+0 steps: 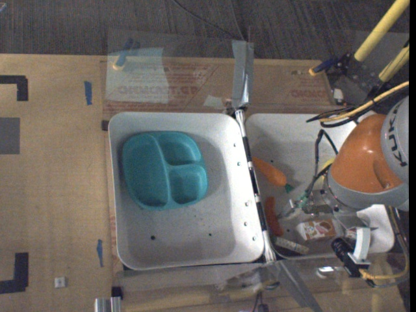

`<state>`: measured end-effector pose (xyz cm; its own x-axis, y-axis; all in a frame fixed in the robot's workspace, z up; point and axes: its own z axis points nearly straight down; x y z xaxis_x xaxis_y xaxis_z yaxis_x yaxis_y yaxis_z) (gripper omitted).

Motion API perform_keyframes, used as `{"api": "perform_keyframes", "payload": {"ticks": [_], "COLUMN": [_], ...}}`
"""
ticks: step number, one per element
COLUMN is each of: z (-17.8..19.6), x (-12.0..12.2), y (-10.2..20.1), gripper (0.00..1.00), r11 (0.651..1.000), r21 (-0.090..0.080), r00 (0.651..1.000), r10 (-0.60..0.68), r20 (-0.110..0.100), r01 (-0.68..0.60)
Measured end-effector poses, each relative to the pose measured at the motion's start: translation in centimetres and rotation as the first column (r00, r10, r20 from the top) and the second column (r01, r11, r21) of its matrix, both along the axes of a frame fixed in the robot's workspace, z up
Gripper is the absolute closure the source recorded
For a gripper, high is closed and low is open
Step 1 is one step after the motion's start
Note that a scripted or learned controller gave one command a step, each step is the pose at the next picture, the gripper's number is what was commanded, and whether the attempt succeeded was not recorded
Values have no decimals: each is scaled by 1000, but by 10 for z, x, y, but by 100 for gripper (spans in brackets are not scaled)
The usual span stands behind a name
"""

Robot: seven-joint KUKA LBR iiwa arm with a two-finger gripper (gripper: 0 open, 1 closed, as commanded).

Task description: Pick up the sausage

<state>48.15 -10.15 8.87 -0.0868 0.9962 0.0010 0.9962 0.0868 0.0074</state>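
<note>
Where cardboard covers the bench (58,174), sausage (272,216) in right bin (286,132), end effector (311,203) state unclear.

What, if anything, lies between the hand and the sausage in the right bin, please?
Nothing visible does. The sausage lies against the right bin's left wall, with bare floor between it and the hand. The carrot lies farther back, out of the way.

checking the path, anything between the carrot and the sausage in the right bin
Nothing: in the camera view, bare white bin floor separates the carrot from the sausage below it.
</note>
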Motion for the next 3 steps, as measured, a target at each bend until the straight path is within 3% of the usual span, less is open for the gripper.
{"api": "perform_keyframes", "payload": {"ticks": [1,2,3], "z": [0,0,0], "x": [2,14,23], "y": [6,3,8], "gripper": [0,0,0], "r11": [984,996,931], "r21": [-7,1,-1], "r00": [984,996,931], "r10": [176,-89,-366], "r20": [5,-1,0], "r01": [-176,89,366]}}
